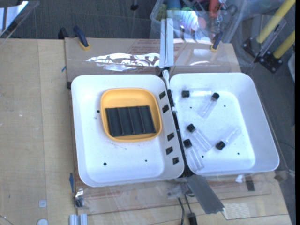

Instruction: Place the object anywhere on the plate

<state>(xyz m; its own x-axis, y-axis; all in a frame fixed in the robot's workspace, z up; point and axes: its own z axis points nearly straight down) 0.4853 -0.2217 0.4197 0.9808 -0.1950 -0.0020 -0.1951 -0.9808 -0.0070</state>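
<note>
The clear little bottles in the right bin are blending into the white, so their see-through sides are hard to make out. At the top of the frame, a clear box of colorful things is getting cut off by the edge. Yellow poles are running out at the upper right corner.

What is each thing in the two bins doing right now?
Yellow rounded-square plate: flat in the left white bin.
Black ribbed rectangular block: lying flat on the plate.
Five clear plastic vials with black caps: lying on their sides, scattered in the right white bin, caps on.
</note>
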